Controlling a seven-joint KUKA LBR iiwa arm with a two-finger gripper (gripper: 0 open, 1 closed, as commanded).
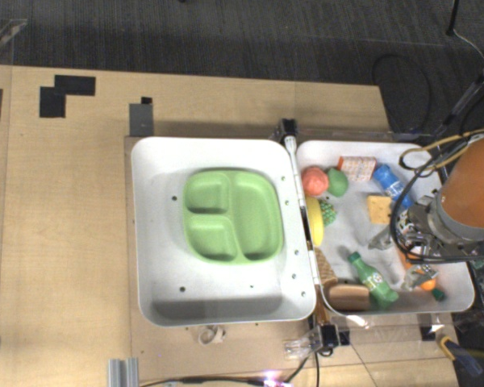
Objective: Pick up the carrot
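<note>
- Bench [81, 240] from my fixed overhead camera: two shallow white bins side by side, the left bin [157, 297] carrying a green divided tray [230, 214] near its middle.
- I see the right bin [460, 297] crowded with small toys, and the arm [472, 188] comes in over its right edge, its orange band above the wrist covering that side.
- The gripper [410, 252] sits low over the right half of the right bin, amid dark cables; I cannot tell from here how its fingers are set.
- The carrot [426, 283] lies on the bin floor near the front right corner, a small orange piece just below the gripper, with a bit of green at its right end. I can't make out whether anything touches it.
- A green bottle [369, 277] lies tilted near the front edge, its base end beside a brown bread-like piece [348, 297] in the front left corner.
- Along the left wall of that bin I see a yellow banana-like item [314, 220], partly hidden by the rim.
- Towards the back left corner sit a pink-red round fruit [314, 181] and a green round one [337, 181], touching or nearly so.
- At the back edge: a striped small box [356, 168] and a blue packet [387, 178]; a tan cracker-like square [378, 209] lies just in front of them.
</note>
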